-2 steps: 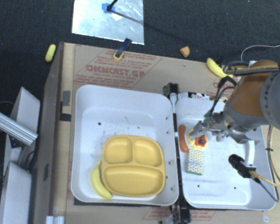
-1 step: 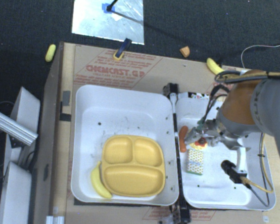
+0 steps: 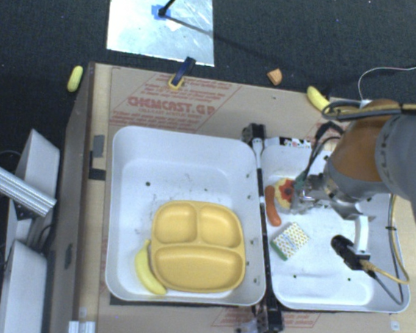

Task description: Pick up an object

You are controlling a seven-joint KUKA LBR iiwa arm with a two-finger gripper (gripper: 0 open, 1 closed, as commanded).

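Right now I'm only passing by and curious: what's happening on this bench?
A grey robot arm reaches in from the right over the right bin, its claw down near some small items: an orange sausage-shaped piece and a checkered block. The left bin holds a yellow divided tray with a banana beside it. Nothing looks lifted yet.

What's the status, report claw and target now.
Claw low in right white bin, over small red-and-yellow toy. Orange sausage-shaped toy and green-white checkered block close beside. Grasp unconfirmed.
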